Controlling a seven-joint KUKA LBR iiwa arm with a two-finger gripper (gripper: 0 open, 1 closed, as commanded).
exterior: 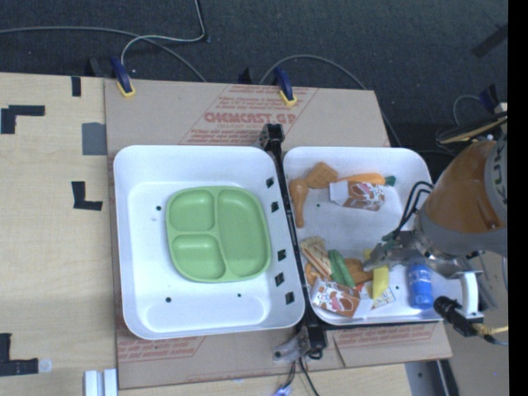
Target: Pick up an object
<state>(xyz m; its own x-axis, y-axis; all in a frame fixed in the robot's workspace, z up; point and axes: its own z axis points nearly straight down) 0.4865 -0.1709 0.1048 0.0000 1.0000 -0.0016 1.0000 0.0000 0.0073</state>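
The arm enters from the right edge of the frame, its orange band above the wrist at centre right, and the gripper (386, 254) is low over the lower right part of the right bin (417, 165). The step in hand looks like the reach-and-descend onto a pile of small things, not a lift. Whether the tool is released or clenched I cannot tell, since the wrist hides its tip. Just beside it lie a yellow piece (379, 283), a blue bottle (420, 285) to the lower right, a green stick (340, 266) and a printed packet (334, 298) toward the bin's lower left corner. Further up the bin sit a tan toy (307, 185) and a second printed packet (360, 193). The left bin (132, 246) holds a green divided plate (218, 233). The next move likely calls for settling squarely over one item, probably the yellow piece, closing, then rising straight up; the crowding makes a clean grip uncertain.
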